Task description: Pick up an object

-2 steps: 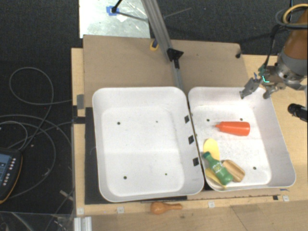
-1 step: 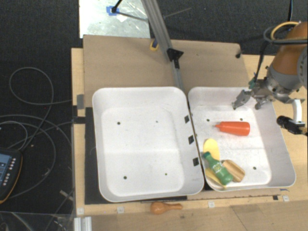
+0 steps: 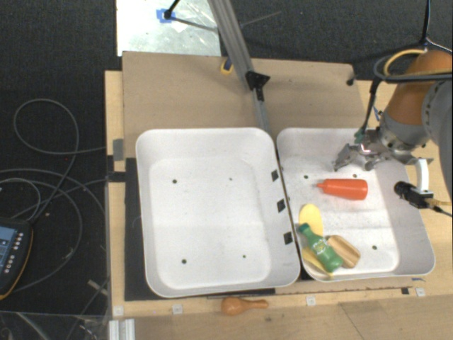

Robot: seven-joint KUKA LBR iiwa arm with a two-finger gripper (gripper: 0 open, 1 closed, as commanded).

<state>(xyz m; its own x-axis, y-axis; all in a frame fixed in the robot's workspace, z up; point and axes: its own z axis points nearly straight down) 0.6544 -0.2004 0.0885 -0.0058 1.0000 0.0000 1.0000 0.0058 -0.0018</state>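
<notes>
Two white bins sit on the bench, and in the right bin [image 3: 407, 257] the gripper [image 3: 356, 159] hovers with fingers spread wide just above the carrot [image 3: 345, 188], whose round, tapered body could roll aside if they close off-centre

The arm [image 3: 425, 108] is a thick, rounded grey tube with a wide orange band [image 3: 417, 87] above the wrist. A black cable [image 3: 374, 94] loops over the orange part and runs down beside it. The gripper [image 3: 357, 160] at the end is small, made of bare silvery metal with thin dark fingers [image 3: 340, 163].
</notes>
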